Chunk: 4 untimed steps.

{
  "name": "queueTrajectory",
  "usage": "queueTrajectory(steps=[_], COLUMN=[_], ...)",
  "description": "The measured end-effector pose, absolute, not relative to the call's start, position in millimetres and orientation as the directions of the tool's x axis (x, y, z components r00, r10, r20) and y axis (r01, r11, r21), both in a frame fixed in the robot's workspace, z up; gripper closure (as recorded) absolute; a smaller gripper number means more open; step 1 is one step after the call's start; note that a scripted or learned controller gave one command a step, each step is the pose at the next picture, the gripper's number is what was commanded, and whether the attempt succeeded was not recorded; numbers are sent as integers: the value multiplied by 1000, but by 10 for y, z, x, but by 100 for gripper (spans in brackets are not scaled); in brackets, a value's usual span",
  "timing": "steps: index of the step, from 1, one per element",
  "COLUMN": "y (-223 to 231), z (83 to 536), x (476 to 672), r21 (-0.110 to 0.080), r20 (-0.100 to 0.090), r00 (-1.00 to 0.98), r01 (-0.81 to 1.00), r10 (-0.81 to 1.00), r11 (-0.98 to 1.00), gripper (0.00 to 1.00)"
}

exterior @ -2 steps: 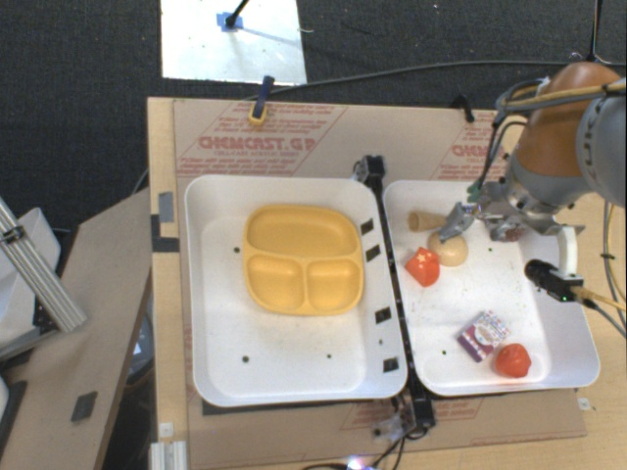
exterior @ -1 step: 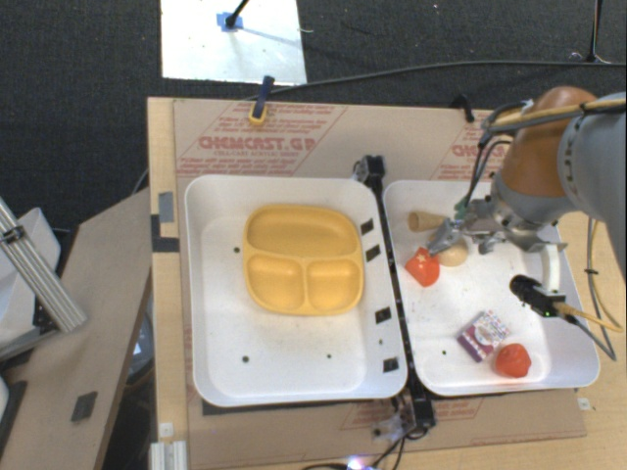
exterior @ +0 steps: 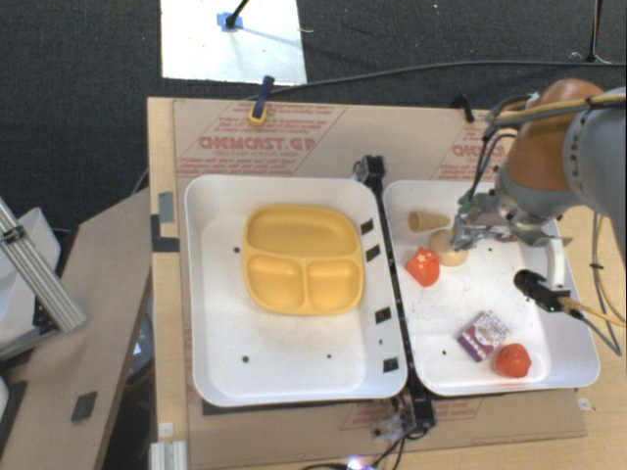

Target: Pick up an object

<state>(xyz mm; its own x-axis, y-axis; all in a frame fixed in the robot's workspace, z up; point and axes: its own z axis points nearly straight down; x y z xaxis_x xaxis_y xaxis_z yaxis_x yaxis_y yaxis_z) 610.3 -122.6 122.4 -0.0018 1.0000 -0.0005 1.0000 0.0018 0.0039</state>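
The gripper [exterior: 462, 235] hangs low in the right bin [exterior: 578, 355], just over a tan round piece [exterior: 451, 256] beside a red block [exterior: 423, 267]; its grip state cannot be told.

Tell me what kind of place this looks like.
Probably a robotics lab test bench. A grey robot arm reaches over two white bins holding a yellow divided plate and small toy-like items, all set on a taped cardboard sheet with loose cables.
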Motion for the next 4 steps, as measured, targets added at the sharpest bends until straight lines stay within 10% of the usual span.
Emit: queueTrajectory(steps=[4], y=[-615], z=[2645], x=[6119], r21=[2], r20=[2], r00=[-10], r01=[1000], r10=[1000], r11=[10], gripper=[100])
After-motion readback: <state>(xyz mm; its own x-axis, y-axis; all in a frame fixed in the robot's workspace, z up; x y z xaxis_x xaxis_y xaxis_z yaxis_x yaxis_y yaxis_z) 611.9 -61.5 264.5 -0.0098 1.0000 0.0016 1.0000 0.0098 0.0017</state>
